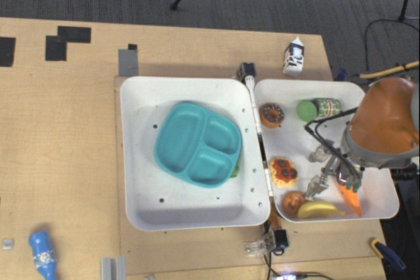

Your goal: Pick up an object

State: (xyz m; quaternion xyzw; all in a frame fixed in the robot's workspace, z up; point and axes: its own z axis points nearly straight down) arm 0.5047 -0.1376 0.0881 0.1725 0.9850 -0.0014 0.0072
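Note:
My gripper [316, 185] hangs low in the right bin [387, 206], near its front edge. It points toward a round orange-red fruit [293, 200] and a yellow banana [318, 210] just below and left of it. An orange carrot [352, 199] lies right beside the gripper on its right. Further left is a flat red and yellow toy [283, 170]. At the back of this bin sit a brown doughnut [271, 115] and a green can [319, 108] on its side. Nothing shows between the gripper's tips.
The left bin [141, 206] holds a teal divided plate [199, 143] with something green under its right edge. A small milk carton [295, 56] stands on the bench behind the right bin. A blue bottle [42, 256] lies at the bench's front left.

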